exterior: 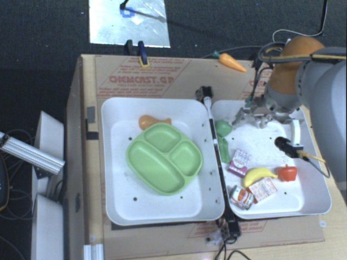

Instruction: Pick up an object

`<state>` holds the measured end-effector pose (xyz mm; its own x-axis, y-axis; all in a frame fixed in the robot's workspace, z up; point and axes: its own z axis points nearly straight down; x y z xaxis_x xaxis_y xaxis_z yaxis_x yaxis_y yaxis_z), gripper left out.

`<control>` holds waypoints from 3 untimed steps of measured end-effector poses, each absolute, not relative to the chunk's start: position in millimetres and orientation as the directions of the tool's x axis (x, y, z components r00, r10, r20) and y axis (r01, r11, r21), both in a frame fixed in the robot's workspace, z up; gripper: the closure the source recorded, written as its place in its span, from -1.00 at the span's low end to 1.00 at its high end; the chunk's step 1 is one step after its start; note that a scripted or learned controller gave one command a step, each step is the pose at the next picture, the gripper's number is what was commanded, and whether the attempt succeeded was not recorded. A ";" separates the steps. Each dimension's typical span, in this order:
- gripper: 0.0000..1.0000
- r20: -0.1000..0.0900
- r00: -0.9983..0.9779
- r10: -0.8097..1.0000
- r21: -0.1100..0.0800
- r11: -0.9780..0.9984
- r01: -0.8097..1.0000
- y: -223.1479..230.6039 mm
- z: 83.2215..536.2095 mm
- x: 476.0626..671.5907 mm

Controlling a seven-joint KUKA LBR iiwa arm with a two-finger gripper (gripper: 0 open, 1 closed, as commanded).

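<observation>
A: Arm pose?

B: Arm (pixel 320 85) reaches in from the right. The orange band sits above the wrist, and the wrist points down over the far end of the right bin (pixel 317 202). The gripper (pixel 252 120) is low, near the bin's back wall.

A: Open or closed?

B: Fingers look spread apart, with bare white floor between them. Nothing is pinched.

A: Where are the objects?

B: Nearest is the green lump (pixel 223 128), just left of the gripper against the divider and not touching it. The rest lie toward the near end, well apart from the gripper. The pink carton (pixel 239 162) sits by the divider, the banana (pixel 260 174) beside it, and the red pepper (pixel 288 173) to the banana's right. The red-and-white packet (pixel 264 189) is just below the banana, and a small can (pixel 242 197) lies next to the packet.

A: Left bin?

B: The left bin (pixel 111 145) holds a green divided plate (pixel 164 157), tilted. An orange piece (pixel 153 122) pokes out behind it. A carrot (pixel 232 62) lies on the bench outside the bins, beyond the right one.
</observation>
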<state>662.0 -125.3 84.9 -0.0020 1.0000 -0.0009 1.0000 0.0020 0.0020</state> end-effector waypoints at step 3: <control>-1.00 -0.001 -0.001 1.000 0.001 0.001 1.000 -149.3 84.3 528.3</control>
